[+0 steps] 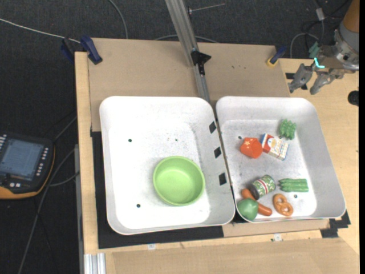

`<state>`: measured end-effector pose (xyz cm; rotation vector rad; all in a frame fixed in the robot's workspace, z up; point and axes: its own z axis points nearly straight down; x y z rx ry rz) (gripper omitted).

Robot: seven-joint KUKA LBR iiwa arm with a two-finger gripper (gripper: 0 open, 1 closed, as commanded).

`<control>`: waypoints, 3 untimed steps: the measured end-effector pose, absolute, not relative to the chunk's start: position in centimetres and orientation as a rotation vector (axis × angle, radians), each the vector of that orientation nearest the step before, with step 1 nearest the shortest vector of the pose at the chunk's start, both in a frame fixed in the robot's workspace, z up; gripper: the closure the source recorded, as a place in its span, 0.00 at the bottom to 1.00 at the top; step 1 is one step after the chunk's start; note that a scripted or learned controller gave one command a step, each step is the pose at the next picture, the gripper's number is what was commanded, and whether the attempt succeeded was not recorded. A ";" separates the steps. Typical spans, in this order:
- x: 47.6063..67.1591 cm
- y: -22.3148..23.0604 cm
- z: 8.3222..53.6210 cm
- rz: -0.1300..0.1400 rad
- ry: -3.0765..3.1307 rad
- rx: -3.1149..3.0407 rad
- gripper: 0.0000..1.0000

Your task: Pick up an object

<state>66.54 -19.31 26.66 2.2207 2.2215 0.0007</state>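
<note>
In the camera view the gripper (308,79) hangs at the upper right of the frame, above the bare bench (148,67) just beyond the far corner of the right bin (325,153), with its jaws spread apart and nothing between them. All the small objects lie in that right bin, well apart from the gripper: a green leafy piece (287,129) near the upper right of the bin, a small red-and-white carton (276,146) just beside an orange-red piece (250,147) at the middle, and lower down a small can (262,186), a green ridged piece (293,184), a pretzel (283,204), a green round fruit (247,209) and a thin orange piece (263,210) touching it. The left bin (125,153) carries a green bowl (179,180) toward its lower right. A handheld control pad (23,164) rests at the far left of the frame, off the bench.
</note>
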 end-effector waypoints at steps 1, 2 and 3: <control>66.5 -19.3 26.7 0.001 2.221 2.221 0.00; 67.0 -19.7 22.3 -0.002 2.223 2.222 0.00; 67.3 -19.8 16.1 -0.004 2.225 2.224 0.00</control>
